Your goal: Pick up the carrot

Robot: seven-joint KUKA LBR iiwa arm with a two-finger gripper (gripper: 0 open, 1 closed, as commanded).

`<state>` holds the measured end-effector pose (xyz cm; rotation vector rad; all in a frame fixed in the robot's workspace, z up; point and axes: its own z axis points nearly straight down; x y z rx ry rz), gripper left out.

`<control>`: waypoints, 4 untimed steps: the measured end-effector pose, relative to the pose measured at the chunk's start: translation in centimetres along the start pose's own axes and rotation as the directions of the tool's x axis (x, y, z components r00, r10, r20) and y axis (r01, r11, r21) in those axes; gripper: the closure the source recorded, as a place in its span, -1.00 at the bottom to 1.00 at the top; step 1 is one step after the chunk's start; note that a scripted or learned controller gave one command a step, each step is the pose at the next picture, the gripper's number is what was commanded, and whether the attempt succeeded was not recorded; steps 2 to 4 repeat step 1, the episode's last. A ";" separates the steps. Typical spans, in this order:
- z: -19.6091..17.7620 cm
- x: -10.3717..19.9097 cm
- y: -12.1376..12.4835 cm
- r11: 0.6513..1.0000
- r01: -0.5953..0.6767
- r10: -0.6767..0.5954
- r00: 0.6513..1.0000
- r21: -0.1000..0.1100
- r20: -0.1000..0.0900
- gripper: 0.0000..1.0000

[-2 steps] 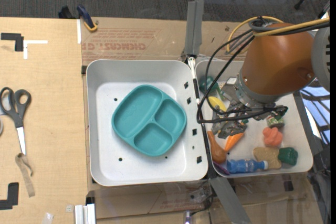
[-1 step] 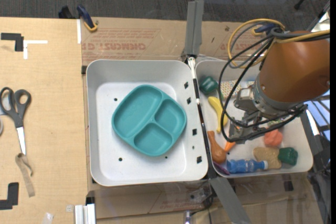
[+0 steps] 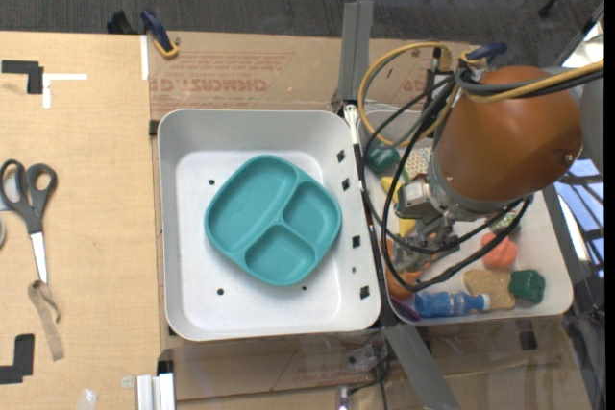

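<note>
1. Low in the right bin (image 3: pixel 560 295), under the arm (image 3: pixel 509 134) and its cables (image 3: pixel 404 149): the gripper (image 3: pixel 432 235), largely masked from above.
2. Cannot tell whether open or closed; nothing seen clamped in it.
3. Probably the carrot (image 3: pixel 407 279): a thin orange piece just below and left of the gripper, lying on the bin floor, partly crossed by cables. Cannot tell whether touched by the gripper.
4. Just right of the gripper: a salmon lump (image 3: pixel 500 253), paler, so less likely the target. Below the gripper: a blue bottle (image 3: pixel 450 304). Beyond the gripper's left, in the other bin (image 3: pixel 183 206): a teal plate (image 3: pixel 274 221).
5. Done so far, judging by position: reach into the correct bin, descent close to the target.
6. Left to do: a confirmed grasp and a lift clear of the bin. No lift visible yet, so the task reads as unfinished, likely at the grasp stage.
</note>
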<state>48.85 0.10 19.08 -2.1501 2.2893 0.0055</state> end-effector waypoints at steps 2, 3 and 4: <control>0.0 0.8 0.9 0.901 0.434 -0.434 0.901 0.001 0.000 1.00; 0.0 0.8 0.9 0.901 0.434 -0.434 0.901 0.001 0.000 1.00; 0.0 0.8 0.9 0.901 0.434 -0.434 0.901 0.001 0.000 1.00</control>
